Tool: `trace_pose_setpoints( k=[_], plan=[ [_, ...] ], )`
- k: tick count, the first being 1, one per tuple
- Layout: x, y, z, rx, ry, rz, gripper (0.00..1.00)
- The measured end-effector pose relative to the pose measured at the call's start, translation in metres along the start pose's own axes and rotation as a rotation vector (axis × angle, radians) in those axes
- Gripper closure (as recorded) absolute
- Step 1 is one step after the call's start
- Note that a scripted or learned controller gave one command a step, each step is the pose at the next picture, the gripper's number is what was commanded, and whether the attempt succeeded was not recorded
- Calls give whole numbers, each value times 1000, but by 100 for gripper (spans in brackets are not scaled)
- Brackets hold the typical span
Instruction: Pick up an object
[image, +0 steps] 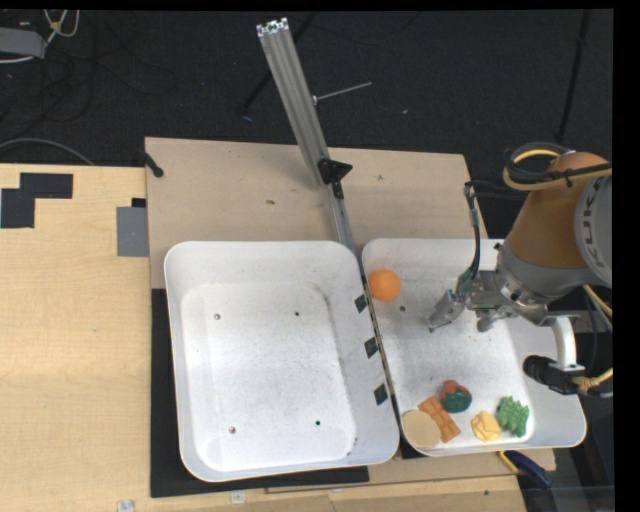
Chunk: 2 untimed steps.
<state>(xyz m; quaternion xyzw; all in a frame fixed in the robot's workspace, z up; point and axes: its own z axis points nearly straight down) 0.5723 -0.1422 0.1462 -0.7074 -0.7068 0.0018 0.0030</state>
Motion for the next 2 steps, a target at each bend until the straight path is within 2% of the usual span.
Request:
trace_pose_setpoints(
  k=[1, 2],
  plan=[
    [1, -1, 54, 1, 0, 1, 0],
    [-1, -1, 41, -3, -1, 8, 100]
  ],
)
